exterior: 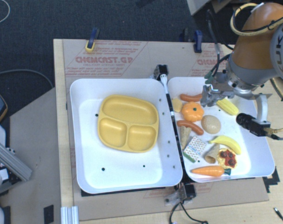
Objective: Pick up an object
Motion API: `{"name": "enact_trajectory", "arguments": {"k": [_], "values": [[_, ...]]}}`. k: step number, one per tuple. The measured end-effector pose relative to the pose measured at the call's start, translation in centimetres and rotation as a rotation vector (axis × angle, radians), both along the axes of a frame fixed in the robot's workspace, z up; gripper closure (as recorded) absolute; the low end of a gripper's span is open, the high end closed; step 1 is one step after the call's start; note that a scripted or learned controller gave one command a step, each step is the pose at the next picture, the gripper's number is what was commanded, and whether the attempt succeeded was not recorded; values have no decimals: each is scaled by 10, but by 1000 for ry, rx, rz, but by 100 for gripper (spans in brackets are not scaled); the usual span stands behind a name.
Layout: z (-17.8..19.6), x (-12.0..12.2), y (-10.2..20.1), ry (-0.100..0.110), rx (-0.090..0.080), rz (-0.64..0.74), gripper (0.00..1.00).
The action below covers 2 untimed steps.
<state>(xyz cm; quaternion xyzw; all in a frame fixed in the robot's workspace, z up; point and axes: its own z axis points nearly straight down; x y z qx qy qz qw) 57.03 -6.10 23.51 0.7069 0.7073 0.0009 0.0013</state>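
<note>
Brown board under the bench carries two white bins; the left bin (85, 139) holds a yellow divided plate (128, 123), and the right bin (267, 160) is crowded with toy food. Above its far end hangs the gripper (210, 95), just beside the orange toy pumpkin (193, 111); how it is set I cannot tell. With a sausage (191, 97) and a beige ball (210, 124) packed close against the pumpkin, a descent here may well nudge neighbours or pinch two at once.

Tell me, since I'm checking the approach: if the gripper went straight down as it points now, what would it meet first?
Probably the orange pumpkin-like toy, just beneath the gripper in the right bin. Depth is unclear; the red sausage beside it is also close.
</note>
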Motion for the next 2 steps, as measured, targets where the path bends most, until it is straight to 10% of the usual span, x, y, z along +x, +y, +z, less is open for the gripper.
{"name": "enact_trajectory", "arguments": {"k": [2], "values": [[-20, 0, 2, 6, 1, 0, 100]]}}
